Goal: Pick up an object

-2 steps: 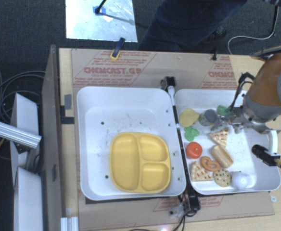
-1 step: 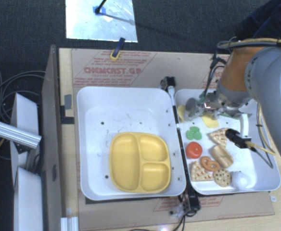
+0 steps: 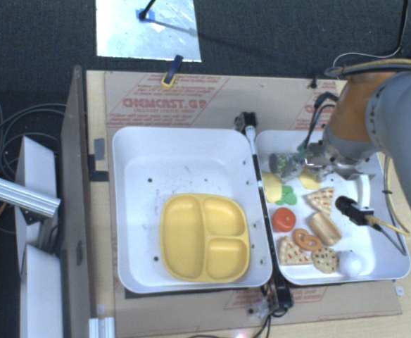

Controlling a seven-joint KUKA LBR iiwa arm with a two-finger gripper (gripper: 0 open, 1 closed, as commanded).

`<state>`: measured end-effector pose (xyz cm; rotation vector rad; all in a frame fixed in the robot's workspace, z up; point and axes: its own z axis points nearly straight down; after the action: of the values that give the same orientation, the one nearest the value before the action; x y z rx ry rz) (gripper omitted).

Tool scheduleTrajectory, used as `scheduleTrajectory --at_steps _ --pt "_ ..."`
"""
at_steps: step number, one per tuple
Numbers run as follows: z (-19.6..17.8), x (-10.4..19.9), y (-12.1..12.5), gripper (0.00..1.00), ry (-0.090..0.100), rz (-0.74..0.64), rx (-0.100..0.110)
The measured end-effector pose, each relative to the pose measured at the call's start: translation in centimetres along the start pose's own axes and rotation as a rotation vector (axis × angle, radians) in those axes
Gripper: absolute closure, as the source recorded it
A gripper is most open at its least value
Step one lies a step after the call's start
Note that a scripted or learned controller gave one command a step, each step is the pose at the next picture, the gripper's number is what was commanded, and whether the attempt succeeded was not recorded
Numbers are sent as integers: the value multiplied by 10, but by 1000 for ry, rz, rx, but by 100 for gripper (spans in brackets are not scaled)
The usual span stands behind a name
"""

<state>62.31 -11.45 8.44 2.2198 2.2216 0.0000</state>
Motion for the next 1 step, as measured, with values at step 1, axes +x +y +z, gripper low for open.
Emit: scheduleTrajectory --at_steps 1 --pt "3 17 35 0 -7 -10 64"
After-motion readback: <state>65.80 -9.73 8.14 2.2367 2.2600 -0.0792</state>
